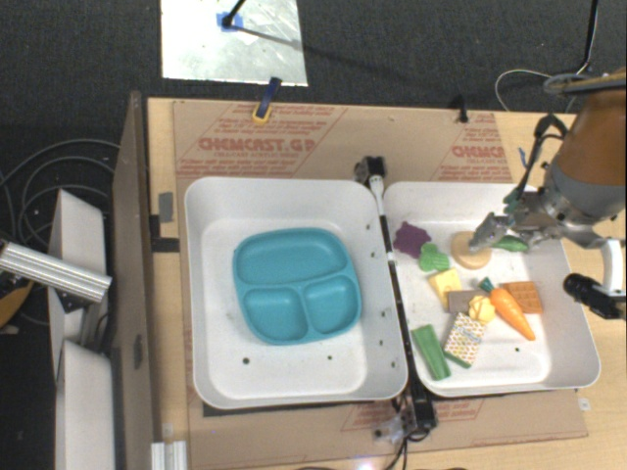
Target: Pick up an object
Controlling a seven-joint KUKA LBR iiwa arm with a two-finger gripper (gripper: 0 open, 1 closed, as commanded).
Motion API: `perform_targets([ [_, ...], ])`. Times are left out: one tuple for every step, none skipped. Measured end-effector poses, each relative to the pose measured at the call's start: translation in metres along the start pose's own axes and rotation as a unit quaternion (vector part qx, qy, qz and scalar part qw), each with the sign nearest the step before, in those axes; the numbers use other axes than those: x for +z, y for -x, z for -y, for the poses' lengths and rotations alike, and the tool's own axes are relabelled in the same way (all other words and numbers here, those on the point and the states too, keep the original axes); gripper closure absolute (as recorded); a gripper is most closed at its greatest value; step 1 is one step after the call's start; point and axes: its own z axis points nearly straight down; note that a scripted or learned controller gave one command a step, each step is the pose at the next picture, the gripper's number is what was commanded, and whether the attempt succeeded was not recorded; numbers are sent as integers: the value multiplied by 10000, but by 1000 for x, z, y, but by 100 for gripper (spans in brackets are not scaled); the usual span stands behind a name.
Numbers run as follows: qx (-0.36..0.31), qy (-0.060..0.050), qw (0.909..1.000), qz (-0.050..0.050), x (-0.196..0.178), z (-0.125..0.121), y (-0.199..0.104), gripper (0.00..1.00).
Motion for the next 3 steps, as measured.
perform_targets([
  [13,3,10000,5,116,26,16,0],
  [-21,64,10000,22,111,-27,12,0],
  [8,7,10000,5,113,29,0,0],
])
